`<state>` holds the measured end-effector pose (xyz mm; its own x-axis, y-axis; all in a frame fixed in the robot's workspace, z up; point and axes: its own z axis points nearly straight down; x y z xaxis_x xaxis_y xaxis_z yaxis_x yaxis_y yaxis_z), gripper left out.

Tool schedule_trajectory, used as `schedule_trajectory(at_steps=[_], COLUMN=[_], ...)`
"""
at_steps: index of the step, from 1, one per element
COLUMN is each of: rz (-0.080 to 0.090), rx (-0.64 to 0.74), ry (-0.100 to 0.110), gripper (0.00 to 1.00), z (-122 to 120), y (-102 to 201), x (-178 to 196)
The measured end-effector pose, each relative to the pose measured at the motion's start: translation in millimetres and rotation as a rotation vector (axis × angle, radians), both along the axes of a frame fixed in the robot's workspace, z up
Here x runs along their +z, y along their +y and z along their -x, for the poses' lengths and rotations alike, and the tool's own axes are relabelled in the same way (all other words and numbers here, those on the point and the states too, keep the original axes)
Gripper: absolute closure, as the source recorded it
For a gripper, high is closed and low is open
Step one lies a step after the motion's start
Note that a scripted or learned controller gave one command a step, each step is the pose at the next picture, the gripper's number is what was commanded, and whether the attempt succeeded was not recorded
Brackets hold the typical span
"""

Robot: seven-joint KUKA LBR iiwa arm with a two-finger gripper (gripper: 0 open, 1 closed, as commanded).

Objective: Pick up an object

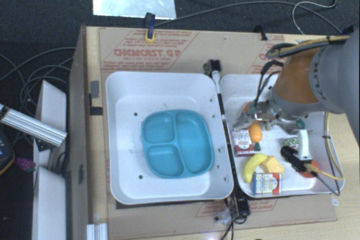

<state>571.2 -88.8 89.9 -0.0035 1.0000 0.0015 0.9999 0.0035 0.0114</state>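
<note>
Two white bins (169, 82); at right, our gripper (256, 118) hovers over an orange (256, 132), grip unclear; crowding toys could spoil it.

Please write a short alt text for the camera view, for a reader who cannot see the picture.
The grey and orange robot arm reaches from the right into the right white bin, its gripper just above a small orange object among a banana, small cartons and other items. The left white bin holds a blue divided tray.
</note>
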Motion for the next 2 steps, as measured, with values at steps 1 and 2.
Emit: schedule_trajectory(at_steps=[1, 2], rz=[0.001, 0.000], rx=[0.001, 0.000], ry=[-0.007, 0.009], gripper=[1.00, 1.00], z=[-1.8, 14.2], y=[0.2, 85.8], x=[11.1, 95.0])
